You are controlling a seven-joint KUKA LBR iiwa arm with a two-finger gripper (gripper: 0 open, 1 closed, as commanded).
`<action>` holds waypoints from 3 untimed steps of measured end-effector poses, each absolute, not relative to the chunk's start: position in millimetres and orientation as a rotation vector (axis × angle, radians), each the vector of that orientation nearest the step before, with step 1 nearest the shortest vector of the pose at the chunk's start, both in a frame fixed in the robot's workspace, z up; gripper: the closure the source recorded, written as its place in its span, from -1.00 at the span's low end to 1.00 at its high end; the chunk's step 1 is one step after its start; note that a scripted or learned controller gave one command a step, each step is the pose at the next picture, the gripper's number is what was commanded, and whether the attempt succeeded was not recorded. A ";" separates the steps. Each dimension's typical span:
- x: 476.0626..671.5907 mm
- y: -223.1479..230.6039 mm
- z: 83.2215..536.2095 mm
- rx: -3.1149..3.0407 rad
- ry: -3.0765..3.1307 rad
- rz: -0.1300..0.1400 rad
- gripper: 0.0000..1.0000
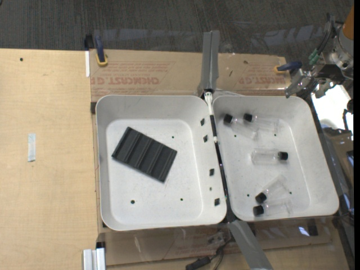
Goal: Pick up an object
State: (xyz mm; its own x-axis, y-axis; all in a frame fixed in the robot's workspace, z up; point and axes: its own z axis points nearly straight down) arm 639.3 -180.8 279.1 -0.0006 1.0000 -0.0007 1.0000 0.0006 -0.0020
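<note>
Nearest, in the right bin (306, 176): clear black-capped vials (260, 197), scattered, two close together at the front. Judged best to come down squarely over one lying apart, such as the middle vial (270, 157), and close across its body. In the left bin (185, 179): a dark ribbed panel (144, 154). Farther back, red print on cardboard (135, 79), inverted, not safely legible. Farthest right, gripper (305, 83) above the bin's far corner, nothing seen in it; opening impossible to tell.

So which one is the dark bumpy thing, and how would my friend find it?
Look at the left white bin. Lying flat in its upper left part is a dark grey ridged slab, turned at a slant. The small clear vials with black caps lie in the right bin, so nothing near it looks alike.
</note>
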 end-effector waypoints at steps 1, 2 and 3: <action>642.0 -165.0 118.0 -2.160 -2.287 -0.002 -1.00; 561.0 -166.7 91.3 -2.185 -2.255 0.001 -1.00; 560.8 -167.8 100.1 -2.189 -2.252 0.001 1.00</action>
State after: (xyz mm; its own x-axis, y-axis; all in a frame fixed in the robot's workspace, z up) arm 560.8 -167.8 100.1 -0.0283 0.9996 0.0002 0.9996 0.0283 -0.0015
